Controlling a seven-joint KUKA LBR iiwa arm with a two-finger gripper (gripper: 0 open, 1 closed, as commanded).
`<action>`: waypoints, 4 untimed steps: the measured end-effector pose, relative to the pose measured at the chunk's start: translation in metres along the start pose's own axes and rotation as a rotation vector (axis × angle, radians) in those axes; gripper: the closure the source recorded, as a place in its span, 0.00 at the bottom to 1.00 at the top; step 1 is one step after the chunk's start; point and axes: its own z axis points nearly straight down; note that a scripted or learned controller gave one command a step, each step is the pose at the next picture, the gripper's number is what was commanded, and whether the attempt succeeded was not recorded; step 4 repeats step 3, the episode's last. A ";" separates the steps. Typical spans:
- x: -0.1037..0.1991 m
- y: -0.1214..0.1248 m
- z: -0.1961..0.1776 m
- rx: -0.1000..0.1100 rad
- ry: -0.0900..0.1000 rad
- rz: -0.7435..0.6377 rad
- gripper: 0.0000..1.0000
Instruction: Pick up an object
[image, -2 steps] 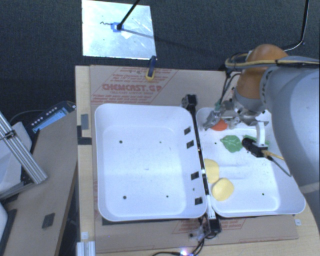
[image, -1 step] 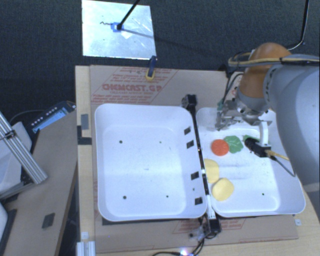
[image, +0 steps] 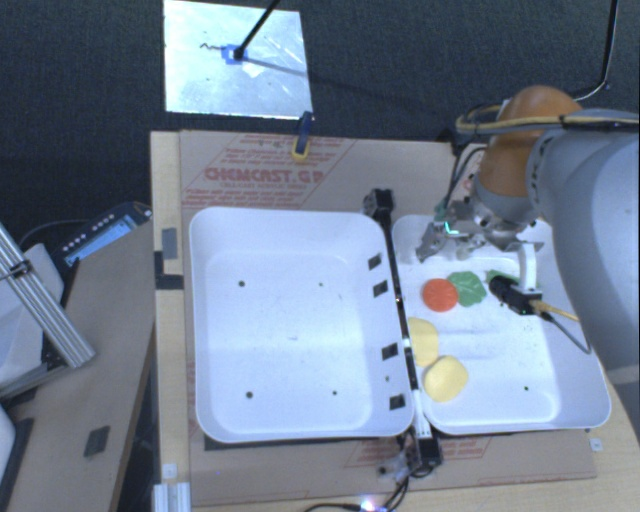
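The right bin (image: 560, 400) holds a red-orange ball (image: 438, 295) touching a green object (image: 467, 288), with two yellow objects in front of them, one (image: 422, 342) against the divider and one (image: 446, 378) nearer the front. My gripper (image: 468, 250) hangs over the back of this bin, just behind and above the green object and the ball. The grey arm with its orange band (image: 520, 140) covers the bin's back right corner. Nothing can be seen held in the gripper.
The left bin (image: 215, 400) lies beside the right one, with black clips (image: 385, 290) along the shared edge. A yellow cable (image: 560, 315) trails from the gripper across the right bin. A shiny plate (image: 235, 60) lies behind the bench.
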 end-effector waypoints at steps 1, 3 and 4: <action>0.013 -0.059 0.013 0.011 0.003 0.010 0.00; 0.091 -0.111 -0.094 0.002 0.005 0.000 1.00; 0.091 -0.111 -0.094 0.002 0.005 0.000 1.00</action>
